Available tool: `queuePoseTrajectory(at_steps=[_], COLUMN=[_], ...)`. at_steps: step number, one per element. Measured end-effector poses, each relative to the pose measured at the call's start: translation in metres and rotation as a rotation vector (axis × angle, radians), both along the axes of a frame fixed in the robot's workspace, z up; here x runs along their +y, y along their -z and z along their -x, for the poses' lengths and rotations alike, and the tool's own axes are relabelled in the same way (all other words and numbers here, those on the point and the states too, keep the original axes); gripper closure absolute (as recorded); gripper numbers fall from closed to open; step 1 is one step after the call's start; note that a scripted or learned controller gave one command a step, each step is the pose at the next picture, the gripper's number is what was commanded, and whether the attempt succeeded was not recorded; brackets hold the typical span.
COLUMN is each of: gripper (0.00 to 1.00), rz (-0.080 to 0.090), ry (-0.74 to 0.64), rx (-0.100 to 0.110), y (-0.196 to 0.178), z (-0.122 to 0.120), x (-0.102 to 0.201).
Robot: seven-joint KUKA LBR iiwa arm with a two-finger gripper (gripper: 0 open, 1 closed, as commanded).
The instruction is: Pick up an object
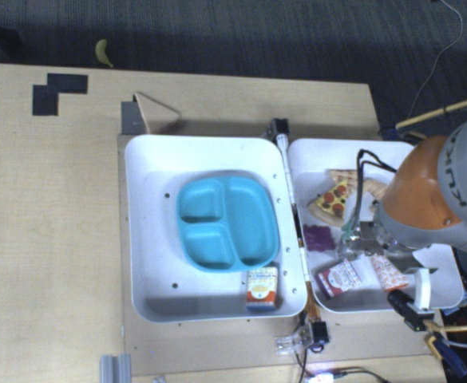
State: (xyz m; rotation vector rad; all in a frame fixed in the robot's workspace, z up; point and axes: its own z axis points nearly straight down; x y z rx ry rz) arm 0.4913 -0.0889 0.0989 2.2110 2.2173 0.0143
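Note:
My arm's orange band [417,190] and grey wrist hang over the right bin [313,154]. The gripper [359,244] points down into that bin, near its middle. Just below it lies a red and white packet [341,278], with a second packet [387,272] to the right, partly under the wrist. A purple object [318,237] sits left of the gripper. A pizza slice [334,199] lies toward the back, and a tan flat piece [367,183] lies behind it, partly hidden by the arm.
The left bin [149,214] holds a blue divided plate [227,222] and a small orange and white carton [262,286] at its front wall. A black and white bar [286,166] runs along the ridge between the bins. Cables lie at the bench's front edge.

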Motion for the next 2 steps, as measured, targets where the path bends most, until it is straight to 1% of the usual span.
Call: queuePoseTrajectory(at_steps=[1, 2], gripper=[0.00, 1.00], rz=[0.000, -0.001], ry=[0.001, -0.002], rx=[0.000, -0.003], y=[0.000, -0.011], z=[0.000, -0.001], x=[0.000, 0.001])
